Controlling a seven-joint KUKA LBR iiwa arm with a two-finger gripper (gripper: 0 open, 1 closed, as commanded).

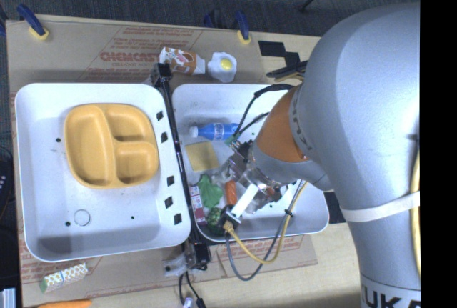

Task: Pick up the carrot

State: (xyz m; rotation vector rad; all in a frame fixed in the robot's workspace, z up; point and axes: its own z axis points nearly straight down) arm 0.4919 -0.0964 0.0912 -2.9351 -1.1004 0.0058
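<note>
Carrot in the right bin, toward its near side — a short orange piece, lying just right of a green leafy item. Partly covered from the right by the gripper, so only a small stretch of orange visible. Directly over and beside the carrot, the gripper's white and dark parts, angled down toward the bin's near-left corner; whether anything sits between them, impossible to tell. Trailing from the wrist, a yellow cable looping past the bin's near rim onto the cardboard.

Further up in the same bin: a pale yellow flat block just above the green item, and above that a clear bottle with a blue label, lying on its side. Near the bin's lower left, a small dark packet with red and green markings, hard to read.

Left bin beside it, holding a yellow divided tray with three compartments, resting flat toward the far side.

Beyond the bins on the cardboard, a small orange-and-white packet and a white-and-yellow object. Filling the right side, the grey arm with its orange band — reaching in over the right bin.
</note>
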